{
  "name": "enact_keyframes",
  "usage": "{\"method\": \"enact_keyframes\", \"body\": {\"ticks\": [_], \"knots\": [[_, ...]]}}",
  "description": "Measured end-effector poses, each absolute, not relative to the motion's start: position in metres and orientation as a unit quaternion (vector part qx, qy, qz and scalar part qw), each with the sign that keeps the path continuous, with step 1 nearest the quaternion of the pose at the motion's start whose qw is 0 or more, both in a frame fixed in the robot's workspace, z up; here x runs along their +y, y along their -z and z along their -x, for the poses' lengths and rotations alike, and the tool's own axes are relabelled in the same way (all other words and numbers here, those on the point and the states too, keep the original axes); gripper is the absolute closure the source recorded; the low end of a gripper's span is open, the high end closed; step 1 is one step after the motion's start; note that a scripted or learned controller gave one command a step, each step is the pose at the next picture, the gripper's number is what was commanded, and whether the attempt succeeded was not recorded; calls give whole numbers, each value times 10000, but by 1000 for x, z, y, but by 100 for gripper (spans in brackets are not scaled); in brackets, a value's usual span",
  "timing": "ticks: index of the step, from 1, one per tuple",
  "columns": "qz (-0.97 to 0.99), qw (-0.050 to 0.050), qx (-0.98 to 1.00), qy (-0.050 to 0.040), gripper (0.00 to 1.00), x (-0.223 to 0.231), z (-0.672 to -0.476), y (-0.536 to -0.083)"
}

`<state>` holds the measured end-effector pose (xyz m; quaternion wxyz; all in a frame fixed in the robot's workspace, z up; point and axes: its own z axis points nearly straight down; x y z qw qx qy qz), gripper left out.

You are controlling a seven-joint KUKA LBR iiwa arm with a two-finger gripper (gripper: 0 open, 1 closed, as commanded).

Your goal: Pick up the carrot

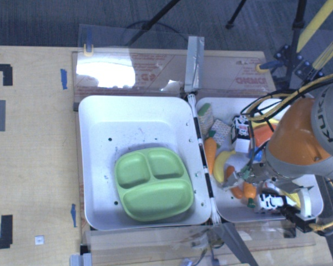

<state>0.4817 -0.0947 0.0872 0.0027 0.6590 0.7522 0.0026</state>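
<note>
The carrot (210, 153) lies in the right bin (225, 213), close against the divider between the two bins, its long orange body running roughly parallel to that wall with a bit of green at its upper end. Just beside it on the right is a yellow banana (221, 166), touching or nearly touching the carrot's lower half, and below those sits a cluster of small orange pieces (243, 191) that could easily be mistaken for the target. Above the carrot are a patterned packet (221, 129) and a small pale item, too small to name. The gripper (245, 177) hangs low over the middle of this bin, near the banana and the orange pieces and a little to the right of the carrot; whether it is open or closed cannot be told, since the wrist and the orange band of the arm (293, 140) hide that part. Nothing is visibly held. To do the pick well, the tool probably needs to shift toward the divider and line its closing direction across the carrot's narrow width, coming down near the middle of its length. The wall on one side and the banana on the other leave little room, so a clean, centred descent matters. The left bin (94, 148) holds a green divided plate (153, 184), well apart from the work.
</note>
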Motion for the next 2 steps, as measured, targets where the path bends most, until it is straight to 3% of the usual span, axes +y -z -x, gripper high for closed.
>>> {"method": "enact_keyframes", "body": {"ticks": [1, 2], "knots": [[-6598, 44, 7515, -31, 100, -95, -482, -97], [-6811, -1, 7322, 2, 100, -41, -501, -215]]}}
